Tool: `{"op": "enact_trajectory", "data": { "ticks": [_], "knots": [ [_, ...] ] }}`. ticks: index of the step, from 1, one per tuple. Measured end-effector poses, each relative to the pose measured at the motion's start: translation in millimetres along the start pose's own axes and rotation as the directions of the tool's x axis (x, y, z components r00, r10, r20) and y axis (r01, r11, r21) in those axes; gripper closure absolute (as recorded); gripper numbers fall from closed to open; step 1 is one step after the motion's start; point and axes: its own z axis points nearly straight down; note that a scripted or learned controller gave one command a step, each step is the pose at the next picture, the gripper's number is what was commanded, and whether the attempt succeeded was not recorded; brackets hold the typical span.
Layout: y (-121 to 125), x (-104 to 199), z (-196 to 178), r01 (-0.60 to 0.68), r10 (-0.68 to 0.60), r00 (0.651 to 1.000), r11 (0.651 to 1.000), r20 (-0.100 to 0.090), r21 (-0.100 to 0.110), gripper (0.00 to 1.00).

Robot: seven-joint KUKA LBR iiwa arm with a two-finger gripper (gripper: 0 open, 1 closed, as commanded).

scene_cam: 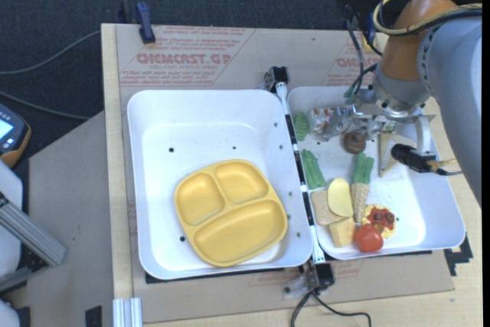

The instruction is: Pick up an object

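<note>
Looking down at the right bin (440, 230), I have the claw (360, 122) low over its far end, under the orange band of the arm (417, 34). Whether it is open or closed I cannot tell; metal parts and cabling blur together there, and I see nothing clearly gripped.

Right at the claw sits a small brown round piece (354, 141), touching it or just beneath; I judge that the nearest candidate. Just to its left lies some red-and-white clutter (328, 119) and a green leafy bit (300, 126) against the bin's left wall.

What matters for the next move: the rest of the toy food lies toward the near end of the bin, away from the claw. A corn cob (360, 188) runs lengthwise along that direction, green husk toward the claw, so closing across its short width looks sensible. Beside it are a green pod (311, 169), a yellow slice (340, 197), a cheese wedge (342, 232) and a tomato (369, 239).

The yellow tray (230, 212) sits alone in the left bin (153, 126), well apart across the divider, on the counter (191, 57).
</note>
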Motion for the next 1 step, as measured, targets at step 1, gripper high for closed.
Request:
{"op": "enact_trajectory", "data": {
  "ticks": [1],
  "knots": [
    [-23.0,-7.5,-3.1,-0.010,0.010,1.000,0.999,0.007,-0.052,0.00]
  ]
}}
